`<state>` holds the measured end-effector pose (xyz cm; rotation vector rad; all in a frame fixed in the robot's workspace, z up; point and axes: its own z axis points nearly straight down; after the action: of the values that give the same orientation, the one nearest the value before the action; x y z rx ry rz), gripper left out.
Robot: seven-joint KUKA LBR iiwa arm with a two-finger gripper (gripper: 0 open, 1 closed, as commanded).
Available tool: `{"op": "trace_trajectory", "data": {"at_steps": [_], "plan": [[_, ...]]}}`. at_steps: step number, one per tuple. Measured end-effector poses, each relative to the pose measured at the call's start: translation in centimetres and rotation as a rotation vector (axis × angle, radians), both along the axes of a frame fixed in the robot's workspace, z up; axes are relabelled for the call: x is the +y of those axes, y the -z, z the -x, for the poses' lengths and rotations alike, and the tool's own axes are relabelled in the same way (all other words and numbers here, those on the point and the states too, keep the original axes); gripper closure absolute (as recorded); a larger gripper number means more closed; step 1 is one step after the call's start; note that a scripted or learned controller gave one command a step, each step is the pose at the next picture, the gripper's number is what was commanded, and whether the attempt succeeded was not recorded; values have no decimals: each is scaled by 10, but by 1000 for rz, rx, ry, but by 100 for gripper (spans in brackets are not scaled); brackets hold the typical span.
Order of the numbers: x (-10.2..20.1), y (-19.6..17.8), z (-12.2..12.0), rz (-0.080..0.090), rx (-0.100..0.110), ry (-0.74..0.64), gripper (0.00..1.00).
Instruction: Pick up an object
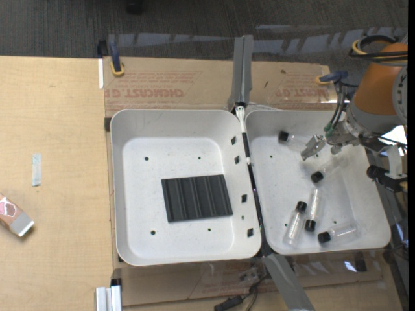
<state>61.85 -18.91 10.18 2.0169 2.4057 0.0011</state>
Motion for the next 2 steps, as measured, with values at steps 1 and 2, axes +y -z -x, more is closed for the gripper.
{"op": "trace_trajectory", "data": {"at_steps": [1, 2], "plan": [[22, 10, 48, -1, 3, -21, 0], [-4, 12, -34, -1, 12, 60, 0]]}}
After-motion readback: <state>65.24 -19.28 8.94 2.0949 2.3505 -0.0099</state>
